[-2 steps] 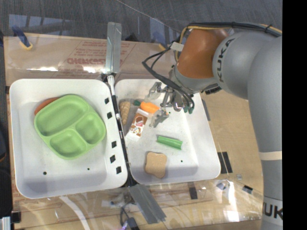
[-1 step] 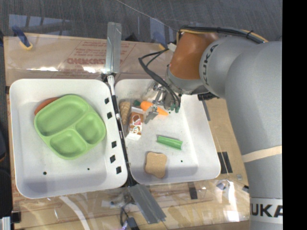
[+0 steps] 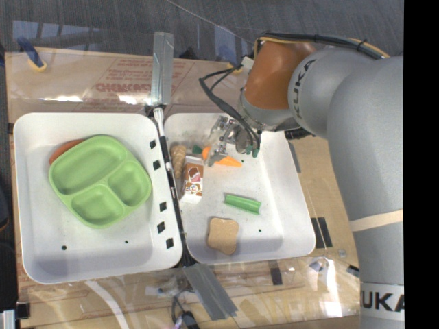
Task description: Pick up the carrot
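Plate (image 3: pixel 100 179), green and sectioned, sits in the left bin (image 3: pixel 41 252), out of the way. In the right bin (image 3: pixel 288 232) the carrot (image 3: pixel 227 161) lies near the far wall, just beside the gripper (image 3: pixel 229 140). The arm reaches in from the right, wrist bent down over it, likely to grasp. Jaw state cannot be told.

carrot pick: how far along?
Done: the arm has reached the right white bin, and the two-finger gripper sits right over the orange carrot piece. In hand: nothing visibly gripped; the carrot looks to lie on the bin floor. Left: grasp it and lift.
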`<state>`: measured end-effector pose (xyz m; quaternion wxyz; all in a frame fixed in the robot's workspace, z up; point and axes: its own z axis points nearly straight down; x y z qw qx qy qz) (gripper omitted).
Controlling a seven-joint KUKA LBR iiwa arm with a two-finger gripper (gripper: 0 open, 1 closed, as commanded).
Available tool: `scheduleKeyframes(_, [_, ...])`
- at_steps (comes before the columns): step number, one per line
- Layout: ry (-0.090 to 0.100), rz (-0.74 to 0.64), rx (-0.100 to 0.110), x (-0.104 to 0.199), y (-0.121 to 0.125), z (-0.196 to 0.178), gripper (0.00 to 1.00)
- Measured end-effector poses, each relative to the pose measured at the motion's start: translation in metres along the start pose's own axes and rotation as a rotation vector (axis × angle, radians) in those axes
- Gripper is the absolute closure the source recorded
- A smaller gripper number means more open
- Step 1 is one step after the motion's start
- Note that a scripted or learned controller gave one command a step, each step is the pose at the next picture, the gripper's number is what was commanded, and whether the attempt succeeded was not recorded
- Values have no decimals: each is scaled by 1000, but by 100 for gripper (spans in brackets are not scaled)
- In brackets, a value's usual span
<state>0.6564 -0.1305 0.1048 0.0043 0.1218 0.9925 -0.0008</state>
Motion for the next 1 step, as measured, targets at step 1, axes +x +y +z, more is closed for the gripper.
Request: scheduleKeyframes(1, [-6, 0, -4, 20, 70, -107, 100])
